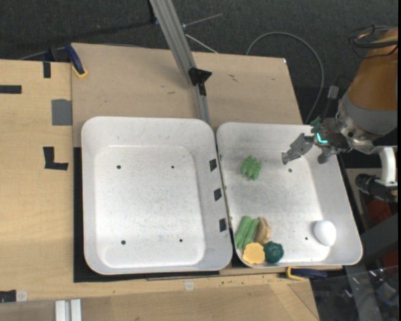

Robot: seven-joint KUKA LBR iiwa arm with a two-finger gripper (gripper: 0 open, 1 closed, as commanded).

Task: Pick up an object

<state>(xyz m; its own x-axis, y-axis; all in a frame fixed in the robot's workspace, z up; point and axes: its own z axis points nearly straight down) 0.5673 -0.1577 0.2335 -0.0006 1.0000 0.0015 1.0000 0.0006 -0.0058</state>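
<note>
The right bin (334, 186) holds several small objects. A light green lumpy piece (250, 168) lies near its upper left. At the front edge sit a long green piece (244, 231), a tan piece (263, 231), a yellow piece (254, 253) and a dark green piece (273, 251). A white ball (324, 233) rests at the front right. My gripper (308, 155) hovers over the bin's upper right part, right of the light green piece and apart from it. It is open, with nothing between its fingers.
The left bin (93, 179) lies beside the right one, joined by a dark divider with clips (218, 194). A grey metal pole (177, 39) slants in from the top down to the bins' junction. A cable (281, 42) loops on the wooden bench behind.
</note>
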